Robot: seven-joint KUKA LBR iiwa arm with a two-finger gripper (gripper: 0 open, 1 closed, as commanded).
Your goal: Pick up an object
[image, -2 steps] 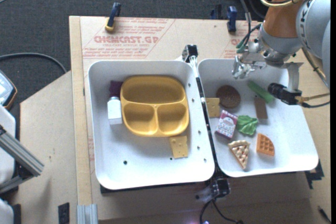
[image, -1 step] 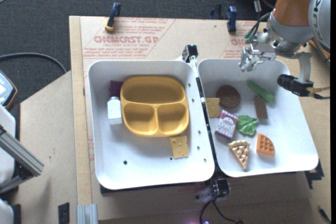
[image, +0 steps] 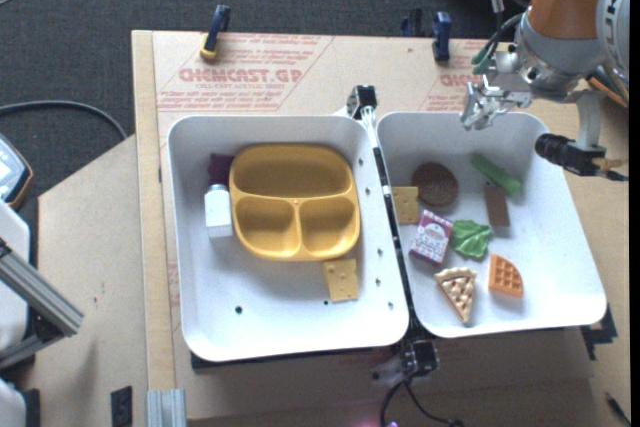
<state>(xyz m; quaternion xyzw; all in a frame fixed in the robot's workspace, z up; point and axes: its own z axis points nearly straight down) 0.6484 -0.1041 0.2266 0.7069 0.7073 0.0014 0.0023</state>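
Observation:
My gripper (image: 481,112) hangs over the back rim of the right bin (image: 570,245), open, with nothing between its fingers. Below it in that bin lie a green pod (image: 497,174), a brown round cookie (image: 436,184), a brown bar (image: 496,206), a tan cracker (image: 404,204), a pink carton (image: 431,237), a green leaf (image: 470,237), a pizza slice (image: 457,292) and an orange waffle (image: 506,276). The green pod is the nearest of them to the gripper.
The left bin (image: 190,295) holds a yellow divided plate (image: 295,200), a white bottle (image: 218,209), a dark purple item (image: 220,165) and a cheese slice (image: 341,280). A clip (image: 362,99) sits where the two bins meet at the back.

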